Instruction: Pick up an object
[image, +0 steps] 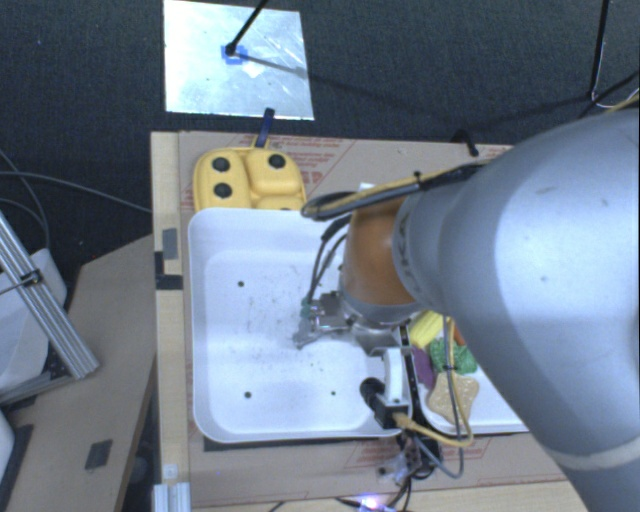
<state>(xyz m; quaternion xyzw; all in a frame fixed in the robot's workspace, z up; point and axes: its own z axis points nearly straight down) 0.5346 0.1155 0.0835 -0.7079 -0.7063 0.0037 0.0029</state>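
Your arm (520, 270) sweeps in over the left bin (225, 300), its orange band (372, 258) above that bin's right wall. The gripper (312, 325) hangs over the bin's speckled floor; you cannot tell how its pincer stands. Objects (440, 350) in yellow, green, purple and tan lie just right of the bin, partly under the arm. A yellow controller (248, 180) sits at the bin's far edge on cardboard (320, 160) bearing red print too small to read. A foil sheet (238, 60) lies beyond.
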